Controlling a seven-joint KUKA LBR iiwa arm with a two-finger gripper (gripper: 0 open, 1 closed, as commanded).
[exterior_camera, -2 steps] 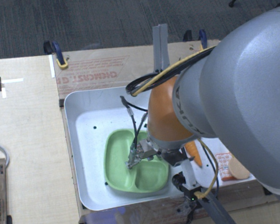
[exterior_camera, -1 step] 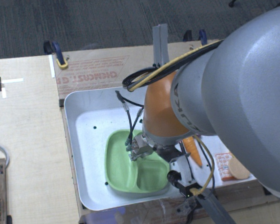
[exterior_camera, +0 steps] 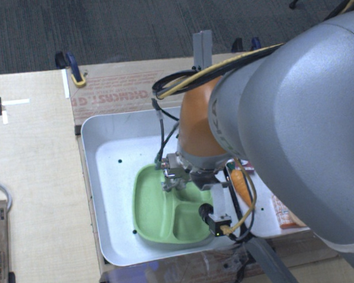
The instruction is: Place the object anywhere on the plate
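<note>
Arm over the left bin, tool above the green plate.

From my remote seat I see the grey arm (exterior_camera: 296,130) reaching in from the right, its orange band (exterior_camera: 197,126) above the wrist, and the tool (exterior_camera: 181,178) hanging over the right part of the plate (exterior_camera: 156,210). The plate is green, divided into compartments, and lies in the white bin (exterior_camera: 108,177), toward its near right corner. The wrist body covers the tool's tips, so I cannot tell how far it is open or whether it has hold of anything. An orange object (exterior_camera: 239,184), carrot-like, shows just right of the tool, beside the plate's right edge and partly hidden by cables; I cannot tell whether it touches the plate. The bin rests on the desk (exterior_camera: 32,179).
</note>
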